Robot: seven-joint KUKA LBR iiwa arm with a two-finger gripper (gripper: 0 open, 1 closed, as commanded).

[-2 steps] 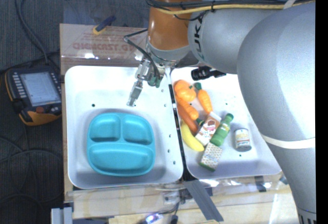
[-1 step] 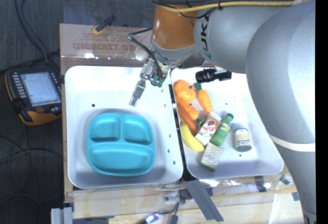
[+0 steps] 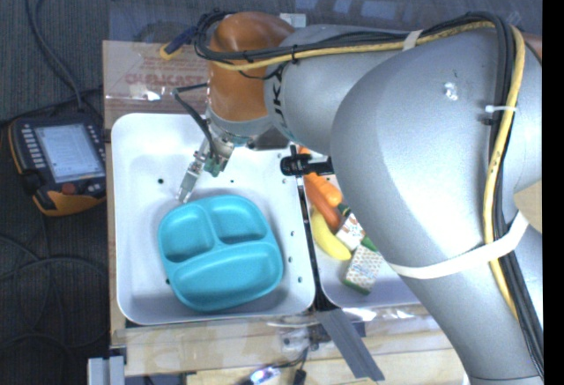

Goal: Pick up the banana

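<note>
Banana [image 3: 330, 240] lies in the right bin [image 3: 388, 297], low in the centre-right of the frame, only a short yellow curve of it showing beside the divider; the rest is covered by the arm. Going left to right: a teach pendant [image 3: 58, 157] with a lit screen sits on the dark floor at the left edge. The left bin [image 3: 132, 225] holds a blue sectioned tray [image 3: 220, 249] in its lower half. Just above the tray's upper-left corner hangs the gripper [image 3: 189, 188], slanting down-left and apart from the tray; whether its tips are spread or pressed together I cannot tell, and nothing shows between them. Right of the divider, an orange carrot-like piece [image 3: 322, 194] lies just above the banana, and a pale speckled packet [image 3: 362, 267] sits at its lower right, partly cut off by the grey arm [image 3: 423, 154].
</note>
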